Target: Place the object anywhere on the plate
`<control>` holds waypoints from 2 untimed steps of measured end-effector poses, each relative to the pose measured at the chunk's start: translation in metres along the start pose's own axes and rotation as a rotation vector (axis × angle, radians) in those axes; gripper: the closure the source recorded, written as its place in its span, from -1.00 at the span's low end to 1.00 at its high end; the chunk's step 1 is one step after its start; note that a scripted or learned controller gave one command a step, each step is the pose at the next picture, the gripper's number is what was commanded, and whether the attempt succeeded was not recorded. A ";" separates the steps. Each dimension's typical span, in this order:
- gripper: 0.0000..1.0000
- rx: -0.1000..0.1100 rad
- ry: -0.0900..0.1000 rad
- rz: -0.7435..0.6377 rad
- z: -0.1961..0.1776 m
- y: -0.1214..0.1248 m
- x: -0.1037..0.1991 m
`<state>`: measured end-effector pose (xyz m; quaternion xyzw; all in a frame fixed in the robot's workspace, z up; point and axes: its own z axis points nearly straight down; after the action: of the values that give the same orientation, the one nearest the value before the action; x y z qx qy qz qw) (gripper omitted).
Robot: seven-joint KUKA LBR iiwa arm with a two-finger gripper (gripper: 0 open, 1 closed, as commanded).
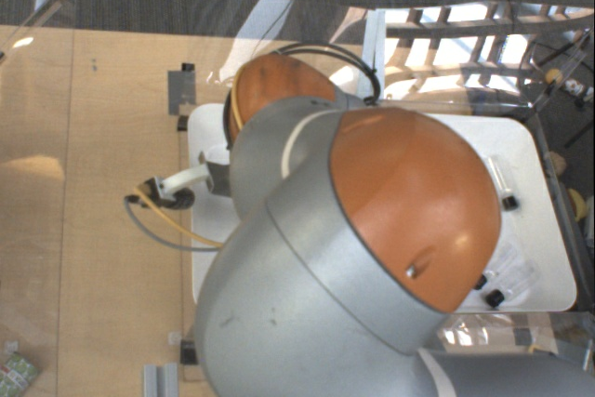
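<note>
The grey arm with orange domed joint caps looms over both shallow white bins on the pale wooden bench, screening the plate and the object; their positions cannot be determined. Gripper state: cannot tell. Risk: a blind release may miss the plate, since nothing beneath the arm can be checked.

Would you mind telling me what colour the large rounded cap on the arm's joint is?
Orange cap, set on the grey arm; clearest in the camera view.

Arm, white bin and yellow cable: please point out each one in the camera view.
arm [316, 265], camera view, on its grey casing.
white bin [539, 200], camera view, on its bare floor.
yellow cable [172, 237], camera view, on its curved loop.
</note>
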<state>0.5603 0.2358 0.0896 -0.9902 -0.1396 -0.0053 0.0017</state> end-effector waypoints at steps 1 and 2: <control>-1.00 0.000 0.000 0.000 0.000 0.000 0.000; -1.00 0.000 0.000 0.000 0.000 0.000 0.000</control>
<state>0.5603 0.2358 0.0894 -0.9902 -0.1396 -0.0054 0.0015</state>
